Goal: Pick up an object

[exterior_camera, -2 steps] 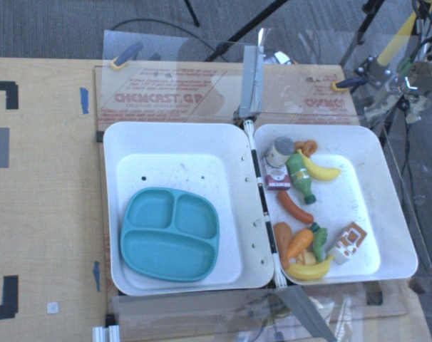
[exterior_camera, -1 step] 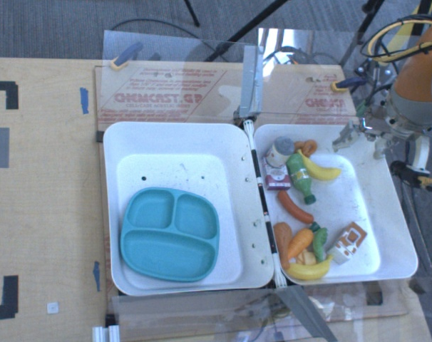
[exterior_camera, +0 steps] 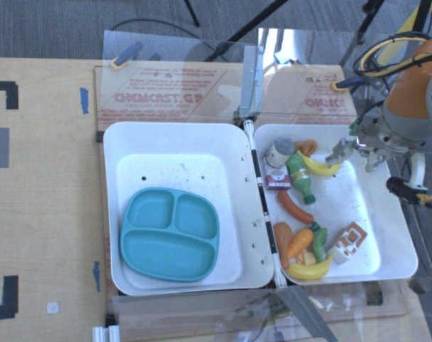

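Observation:
My gripper (exterior_camera: 358, 154) hangs over the back right part of the right bin (exterior_camera: 387, 219), its fingers open with nothing between them. Just to its left lie a yellow banana (exterior_camera: 320, 167), a green bottle (exterior_camera: 299, 177), a small grey-white can (exterior_camera: 281, 148) and an orange piece (exterior_camera: 307, 147). Nearer the front of the same bin are a red sausage (exterior_camera: 296, 207), a carrot (exterior_camera: 299, 242), a green vegetable (exterior_camera: 319, 238), a second banana (exterior_camera: 309, 268) and a white and orange carton (exterior_camera: 350, 240).
The left bin (exterior_camera: 130, 148) holds a blue divided plate (exterior_camera: 171, 234). A small purple and red box (exterior_camera: 276, 182) leans against the right bin's left wall. Clear plastic sheets (exterior_camera: 173, 95) lie behind both bins. Cables (exterior_camera: 387, 52) loop at the right.

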{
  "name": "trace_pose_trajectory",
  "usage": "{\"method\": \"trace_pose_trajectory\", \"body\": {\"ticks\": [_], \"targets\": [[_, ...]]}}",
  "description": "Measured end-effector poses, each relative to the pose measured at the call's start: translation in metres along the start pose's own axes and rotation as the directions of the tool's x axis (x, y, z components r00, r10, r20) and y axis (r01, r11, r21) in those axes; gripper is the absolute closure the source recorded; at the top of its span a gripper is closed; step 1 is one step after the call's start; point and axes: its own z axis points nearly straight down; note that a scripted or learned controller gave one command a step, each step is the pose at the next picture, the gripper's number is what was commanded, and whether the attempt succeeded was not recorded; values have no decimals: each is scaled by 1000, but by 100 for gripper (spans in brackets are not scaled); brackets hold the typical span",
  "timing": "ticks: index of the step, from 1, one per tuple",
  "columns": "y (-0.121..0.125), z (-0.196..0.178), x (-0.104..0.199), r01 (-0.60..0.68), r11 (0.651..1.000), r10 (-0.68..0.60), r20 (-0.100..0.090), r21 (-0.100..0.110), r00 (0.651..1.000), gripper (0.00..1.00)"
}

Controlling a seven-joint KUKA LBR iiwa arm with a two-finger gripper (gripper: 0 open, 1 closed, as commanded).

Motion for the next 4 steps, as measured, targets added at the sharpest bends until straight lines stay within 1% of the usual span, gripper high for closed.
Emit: {"method": "trace_pose_trajectory", "body": {"ticks": [1,2,3,4], "targets": [[35,28,9,83,996,-83,-14,7,996,0],[15,33,71,177,984,-177,-2,3,984,0],[17,21,71,176,984,-176,0,-1,984,100],[17,21,71,176,984,-176,0,-1,984,0]]}}
